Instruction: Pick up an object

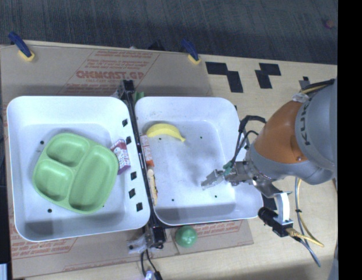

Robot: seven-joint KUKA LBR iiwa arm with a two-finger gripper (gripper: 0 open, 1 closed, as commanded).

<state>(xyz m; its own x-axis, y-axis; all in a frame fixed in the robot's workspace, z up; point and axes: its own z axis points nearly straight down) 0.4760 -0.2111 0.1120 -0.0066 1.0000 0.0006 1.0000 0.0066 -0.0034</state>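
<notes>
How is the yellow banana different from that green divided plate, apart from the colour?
The banana lies in the right bin, near its far wall; the green plate lies in the left bin. The plate is far larger, covering much of its bin's floor, while the banana is small. The plate is broad with three compartments; the banana is a slim curve. Both lie flat, away from the hand.

The light over my bench is soft and even, falling from above, so the two white bins (187, 107) come out bright yet hold faint grey shading along their inner walls, and the green tray (76, 171) casts only a weak shadow. A dull sheen sits on my orange band (280, 139), with no hard glare anywhere. The frame is low in detail and slightly grainy, and my gripper (213, 179) reads as a soft smear.
</notes>
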